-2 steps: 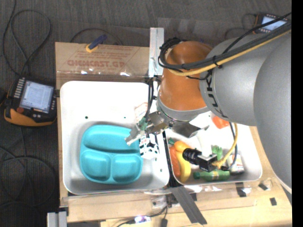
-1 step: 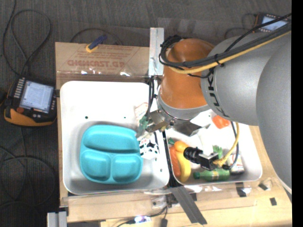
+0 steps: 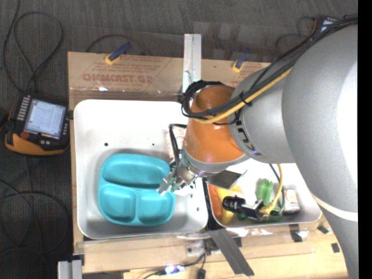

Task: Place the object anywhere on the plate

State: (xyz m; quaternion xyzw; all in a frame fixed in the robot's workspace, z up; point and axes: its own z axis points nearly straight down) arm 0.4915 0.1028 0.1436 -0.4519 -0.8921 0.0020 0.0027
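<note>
Grey arm (image 3: 314, 109) fills the right of frame; its gripper (image 3: 172, 183) is seen at the teal plate's (image 3: 135, 189) right rim, finger state unclear. No object can be identified there; clutter lies lower right.

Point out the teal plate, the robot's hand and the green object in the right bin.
teal plate (image 3: 125, 196): camera view, floor of its lower left compartment.
hand (image 3: 170, 185): camera view, fingertip end above the plate's right edge.
green object (image 3: 265, 190): camera view, its middle, in the right bin.
</note>
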